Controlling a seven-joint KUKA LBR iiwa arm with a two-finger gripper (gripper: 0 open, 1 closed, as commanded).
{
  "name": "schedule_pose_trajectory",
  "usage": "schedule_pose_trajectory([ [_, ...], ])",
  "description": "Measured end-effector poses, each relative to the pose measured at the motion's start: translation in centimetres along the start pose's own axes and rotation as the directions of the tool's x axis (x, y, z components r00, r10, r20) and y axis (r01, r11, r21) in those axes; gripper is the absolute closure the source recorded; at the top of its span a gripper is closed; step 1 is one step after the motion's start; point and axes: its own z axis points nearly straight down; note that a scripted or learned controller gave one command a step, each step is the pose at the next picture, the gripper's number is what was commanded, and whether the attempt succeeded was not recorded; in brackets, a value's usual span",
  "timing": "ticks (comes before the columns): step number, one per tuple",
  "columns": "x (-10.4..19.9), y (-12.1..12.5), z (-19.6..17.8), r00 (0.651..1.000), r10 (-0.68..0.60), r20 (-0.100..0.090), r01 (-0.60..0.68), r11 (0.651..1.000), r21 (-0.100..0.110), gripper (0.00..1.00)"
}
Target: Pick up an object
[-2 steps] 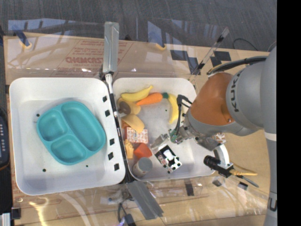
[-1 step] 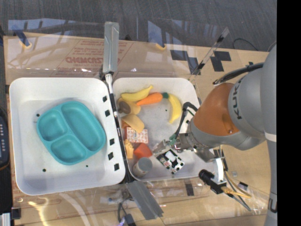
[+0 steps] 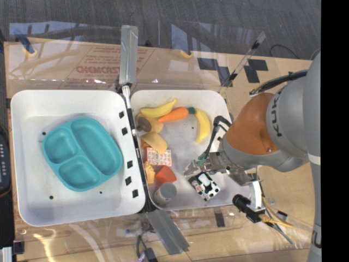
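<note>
The right bin (image 3: 218, 100) holds several toy foods. A yellow banana (image 3: 158, 110) and an orange carrot (image 3: 174, 114) lie at its far side, and a second banana (image 3: 203, 124) lies to their right. A black-and-white patterned toy (image 3: 206, 187) rests near the bin's front right. My gripper (image 3: 197, 169) hangs low over the bin, just above and left of that toy, touching or nearly touching it. I see nothing clearly held in it.
Along the right bin's left wall lie a tan potato-like piece (image 3: 154, 142), a small printed packet (image 3: 159, 157), a red-orange block (image 3: 165, 174) and a grey can (image 3: 165, 192). The left bin (image 3: 22, 146) carries a teal divided plate (image 3: 82, 153). The arm's orange band (image 3: 251, 130) overhangs the right bin's edge.
</note>
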Motion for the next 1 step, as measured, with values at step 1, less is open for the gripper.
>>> schedule_pose_trajectory([
  [1,8.19,0.36,-9.46,0.977,0.211,0.0,-0.211,0.977,-0.001,1.0],
])
